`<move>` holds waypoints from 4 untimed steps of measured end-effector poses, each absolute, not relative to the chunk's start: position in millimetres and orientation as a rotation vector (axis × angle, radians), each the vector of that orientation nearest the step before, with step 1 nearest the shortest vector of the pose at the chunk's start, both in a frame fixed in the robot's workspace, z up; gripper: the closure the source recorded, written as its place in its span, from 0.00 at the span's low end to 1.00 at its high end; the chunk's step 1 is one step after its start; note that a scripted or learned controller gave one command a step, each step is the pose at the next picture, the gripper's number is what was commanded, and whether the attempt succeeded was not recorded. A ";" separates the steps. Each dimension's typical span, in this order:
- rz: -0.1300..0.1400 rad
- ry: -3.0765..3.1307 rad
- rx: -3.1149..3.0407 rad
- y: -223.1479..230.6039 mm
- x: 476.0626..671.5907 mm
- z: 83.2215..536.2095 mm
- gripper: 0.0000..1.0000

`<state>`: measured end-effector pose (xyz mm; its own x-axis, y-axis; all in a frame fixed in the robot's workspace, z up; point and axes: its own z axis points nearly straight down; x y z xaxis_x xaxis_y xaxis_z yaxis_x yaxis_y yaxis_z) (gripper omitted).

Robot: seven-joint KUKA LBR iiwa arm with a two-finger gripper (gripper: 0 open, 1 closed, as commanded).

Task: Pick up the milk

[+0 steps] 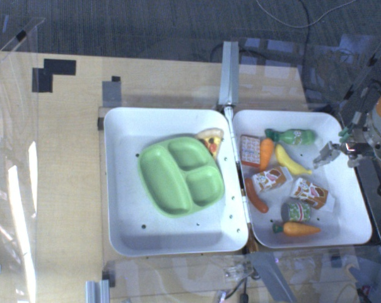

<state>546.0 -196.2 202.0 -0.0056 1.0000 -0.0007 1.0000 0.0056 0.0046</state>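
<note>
- Two small cartons lie in the right bin. One milk carton sits near the bin's middle, tilted; a second carton lies just to its right, toward the bin's right half. Which print each bears is too small to read.
- A red sausage lies just left of and below the first carton.
- A yellow banana lies above the cartons, with an orange carrot just to its left.
- A red-and-white packet lies beside that carrot, close to the bin's left wall.
- A green bottle lies on its side near the bin's far edge.
- A small tin sits below the second carton, with another carrot just in front of it.
- The gripper hangs over the right edge of the right bin, well apart from both cartons. Nothing is seen between its fingers; how far they are parted cannot be told.
- The left bin bears a green divided plate; a pizza slice rests at the plate's upper right corner.
</note>
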 end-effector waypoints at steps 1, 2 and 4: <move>0.020 2.360 2.038 -201.5 515.8 119.5 0.00; 0.030 2.372 1.964 -187.8 510.1 110.6 0.00; 0.050 2.373 1.946 -182.3 517.1 127.4 0.00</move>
